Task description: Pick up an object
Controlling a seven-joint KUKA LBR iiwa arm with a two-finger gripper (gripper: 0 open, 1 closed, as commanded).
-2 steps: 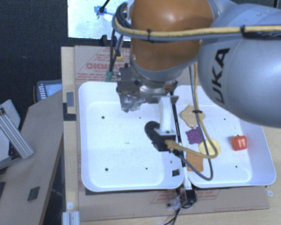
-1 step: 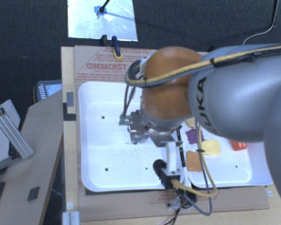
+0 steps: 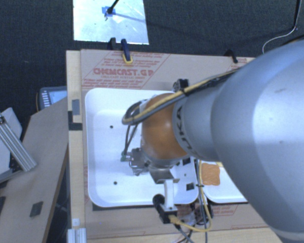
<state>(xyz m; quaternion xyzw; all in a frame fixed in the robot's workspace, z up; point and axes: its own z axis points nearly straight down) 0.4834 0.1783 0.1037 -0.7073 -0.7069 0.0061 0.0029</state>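
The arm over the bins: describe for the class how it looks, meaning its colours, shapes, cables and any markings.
The arm is a thick, smooth grey cylinder with a glossy orange band above the wrist. Dark lettering runs beside the band, only partly readable. A yellow and black cable bundle runs along its top. Below the band sit a metal wrist block and a white bracket with a black fitting, yellow wires trailing beneath.

The board (image 3: 124, 71) reads what looks like "CHEMCAST GP".
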